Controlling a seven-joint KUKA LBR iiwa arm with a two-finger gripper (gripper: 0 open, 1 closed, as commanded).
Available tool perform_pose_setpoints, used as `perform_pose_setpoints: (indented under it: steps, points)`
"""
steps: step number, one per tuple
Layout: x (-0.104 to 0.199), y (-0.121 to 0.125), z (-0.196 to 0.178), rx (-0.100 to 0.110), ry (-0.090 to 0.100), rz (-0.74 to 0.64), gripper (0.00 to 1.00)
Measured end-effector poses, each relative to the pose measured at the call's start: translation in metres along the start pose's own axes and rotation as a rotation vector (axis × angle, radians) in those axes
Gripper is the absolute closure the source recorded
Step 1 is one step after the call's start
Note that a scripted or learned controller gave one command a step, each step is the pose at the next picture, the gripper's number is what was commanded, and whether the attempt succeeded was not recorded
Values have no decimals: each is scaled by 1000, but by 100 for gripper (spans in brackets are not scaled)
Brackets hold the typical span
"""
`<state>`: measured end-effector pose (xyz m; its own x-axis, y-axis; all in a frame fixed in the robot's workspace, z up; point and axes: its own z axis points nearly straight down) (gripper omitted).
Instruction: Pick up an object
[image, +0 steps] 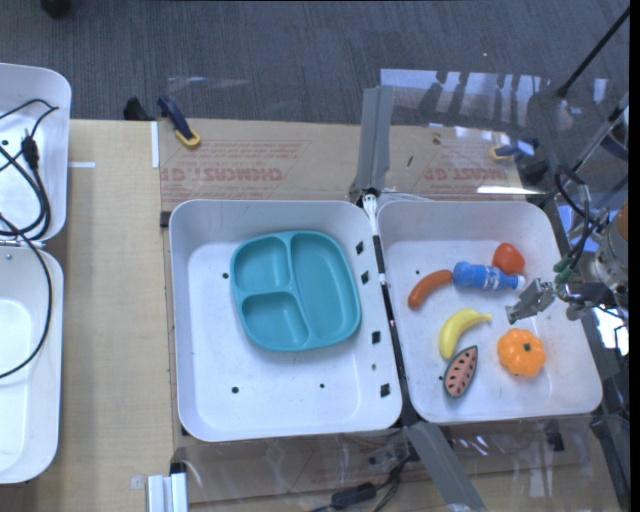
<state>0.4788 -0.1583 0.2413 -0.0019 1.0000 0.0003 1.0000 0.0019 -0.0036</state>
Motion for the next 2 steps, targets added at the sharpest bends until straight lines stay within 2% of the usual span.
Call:
perform_pose_setpoints:
  steps: [1, 2]
  points:
    - [-46, 0, 78, 1, 1, 4, 0]
    - [-45, -1, 151, 0, 2, 2, 0]
